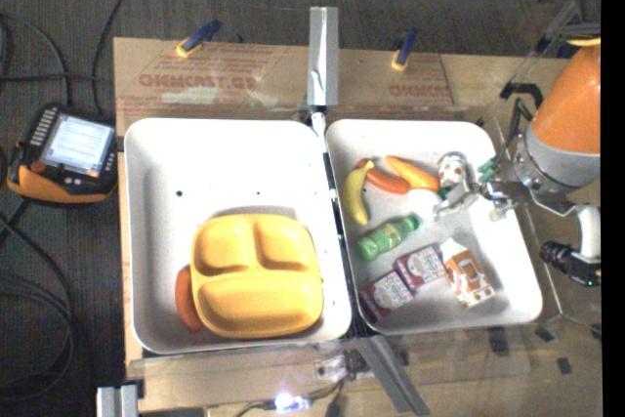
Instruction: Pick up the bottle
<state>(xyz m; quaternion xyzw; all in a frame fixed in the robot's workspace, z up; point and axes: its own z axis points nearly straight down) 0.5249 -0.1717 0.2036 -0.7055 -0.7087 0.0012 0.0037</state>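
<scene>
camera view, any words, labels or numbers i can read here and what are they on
Red printed lettering on the cardboard sheet behind the bins, left part: too faint and blurred to read.
Red printed lettering on the same cardboard, right part: also blurred.
Screen of the handheld controller on the floor: lit, text too small to read.
Label on the green bottle: unreadable.
Print on the purple packets and the orange and white carton: too small to read.

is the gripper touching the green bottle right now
Apart. In the camera view, bare white bin floor shows between the gripper and the green bottle, which lies lower left of it.
</scene>
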